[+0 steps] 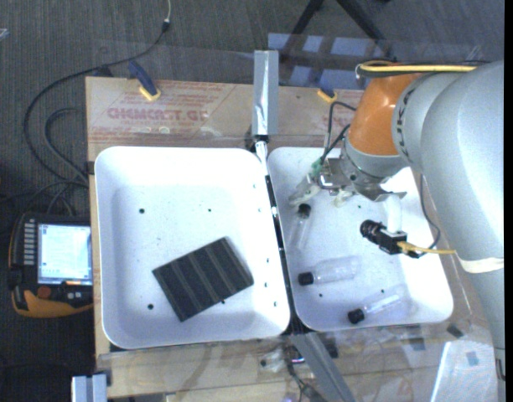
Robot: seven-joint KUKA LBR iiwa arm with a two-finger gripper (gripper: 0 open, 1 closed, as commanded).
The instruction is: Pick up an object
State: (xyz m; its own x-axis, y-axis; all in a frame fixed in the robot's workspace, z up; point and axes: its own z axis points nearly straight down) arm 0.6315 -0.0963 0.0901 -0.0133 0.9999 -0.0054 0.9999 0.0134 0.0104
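Clear bottles (334, 270), ridged black pad (204, 277), unreadable red print (160, 114)

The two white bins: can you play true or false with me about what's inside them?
1. The left bin has a dark ridged slab lying in it. True.
2. The dark ridged slab is in the same bin that the arm is over. False: the arm is over the right bin, and the slab is in the left one.
3. Clear bottles with black caps lie in the right bin. True: one bottle lies near the middle, another near the front.
4. The arm is all blue. False: it is grey with an orange band.
5. The two bins sit side by side. True.
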